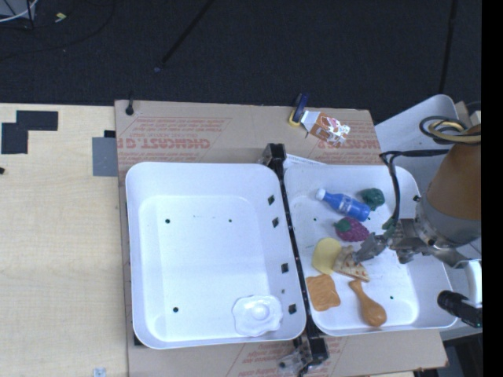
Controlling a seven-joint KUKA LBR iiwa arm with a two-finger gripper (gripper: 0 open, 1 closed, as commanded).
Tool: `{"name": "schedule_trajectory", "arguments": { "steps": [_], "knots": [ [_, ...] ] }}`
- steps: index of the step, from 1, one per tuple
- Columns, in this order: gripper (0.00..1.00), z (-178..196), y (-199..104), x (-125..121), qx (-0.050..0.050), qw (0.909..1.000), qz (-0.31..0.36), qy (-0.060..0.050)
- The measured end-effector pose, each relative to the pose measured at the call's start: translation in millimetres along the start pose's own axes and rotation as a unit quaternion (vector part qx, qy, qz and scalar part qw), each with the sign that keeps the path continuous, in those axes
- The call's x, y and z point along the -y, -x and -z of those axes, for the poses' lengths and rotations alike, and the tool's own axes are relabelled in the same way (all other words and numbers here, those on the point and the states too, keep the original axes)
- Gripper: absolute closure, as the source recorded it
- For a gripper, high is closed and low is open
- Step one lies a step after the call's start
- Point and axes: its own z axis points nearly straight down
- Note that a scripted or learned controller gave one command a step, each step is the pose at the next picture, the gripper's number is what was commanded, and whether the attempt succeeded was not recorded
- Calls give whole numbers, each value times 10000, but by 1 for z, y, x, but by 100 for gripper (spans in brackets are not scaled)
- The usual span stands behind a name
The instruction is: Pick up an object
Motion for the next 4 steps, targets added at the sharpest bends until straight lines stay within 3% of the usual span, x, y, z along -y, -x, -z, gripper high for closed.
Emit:
{"name": "schedule_trajectory", "arguments": {
  "steps": [1,2,3,4],
  "knots": [
    [0,-104,11,19,2,10000,-8,1],
    [100,-89,13,18,-1,10000,-35,13],
    [100,5,29,17,20,10000,-2,52],
    [100,17,0,18,2,10000,10,16]
  ]
}}
